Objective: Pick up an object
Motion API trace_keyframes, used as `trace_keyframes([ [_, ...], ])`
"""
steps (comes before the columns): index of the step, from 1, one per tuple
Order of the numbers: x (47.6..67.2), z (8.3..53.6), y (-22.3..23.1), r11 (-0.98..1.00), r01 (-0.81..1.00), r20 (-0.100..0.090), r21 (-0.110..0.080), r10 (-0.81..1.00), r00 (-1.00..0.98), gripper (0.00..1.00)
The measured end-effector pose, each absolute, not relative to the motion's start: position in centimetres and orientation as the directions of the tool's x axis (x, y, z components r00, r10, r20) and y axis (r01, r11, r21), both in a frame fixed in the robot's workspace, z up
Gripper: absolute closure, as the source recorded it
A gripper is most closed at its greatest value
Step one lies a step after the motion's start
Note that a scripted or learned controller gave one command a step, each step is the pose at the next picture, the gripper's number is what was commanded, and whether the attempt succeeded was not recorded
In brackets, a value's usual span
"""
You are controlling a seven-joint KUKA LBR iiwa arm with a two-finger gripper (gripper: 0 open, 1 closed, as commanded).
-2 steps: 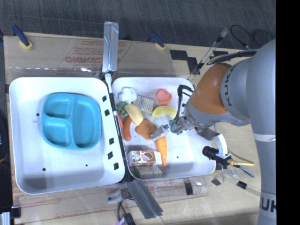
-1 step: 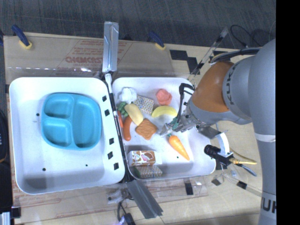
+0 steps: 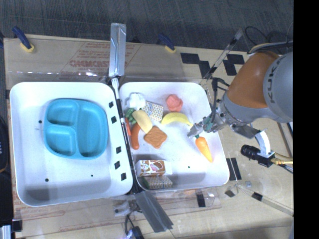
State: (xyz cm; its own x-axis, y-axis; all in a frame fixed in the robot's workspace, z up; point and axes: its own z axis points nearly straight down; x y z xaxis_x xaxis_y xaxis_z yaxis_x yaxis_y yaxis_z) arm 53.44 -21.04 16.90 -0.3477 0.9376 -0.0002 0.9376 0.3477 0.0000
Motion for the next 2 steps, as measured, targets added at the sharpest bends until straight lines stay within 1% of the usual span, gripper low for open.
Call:
trace_keyframes([
  [1, 54.1, 16.3, -11.7, 0.159, 0.987, 0.003, -0.005, 0.987, -0.159, 1.0],
  [2, 57.8, 21.7, -6.0, 0.003, 1.0, 0.0, -0.003, 1.0, -0.003, 1.0],
])
